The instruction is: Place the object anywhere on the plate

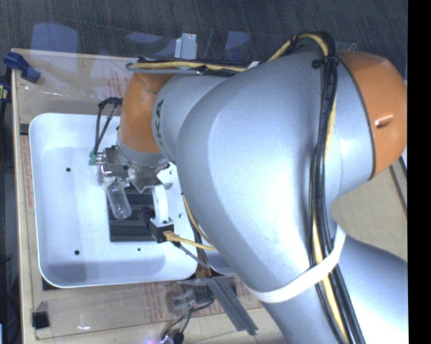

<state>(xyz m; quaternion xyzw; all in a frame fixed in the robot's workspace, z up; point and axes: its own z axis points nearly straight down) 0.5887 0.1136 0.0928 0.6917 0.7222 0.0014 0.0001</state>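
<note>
A small clear object point(119, 201), likely a plastic vial or tube, lies near the middle of the left white bin point(58, 185), touching a dark flat block point(129, 224) under the hand point(133, 192). It looks light, rigid and slick, so a grip across its body rather than its rounded end seems safest. Whether the hand is spread or closed on it cannot be told; the arm point(273, 170) hides the other bin and any plate.

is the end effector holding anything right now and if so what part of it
It cannot be told. The end effector hangs low over the left bin, and a clear, tube-like piece shows at its side, but whether that is a held thing is unclear.
</note>
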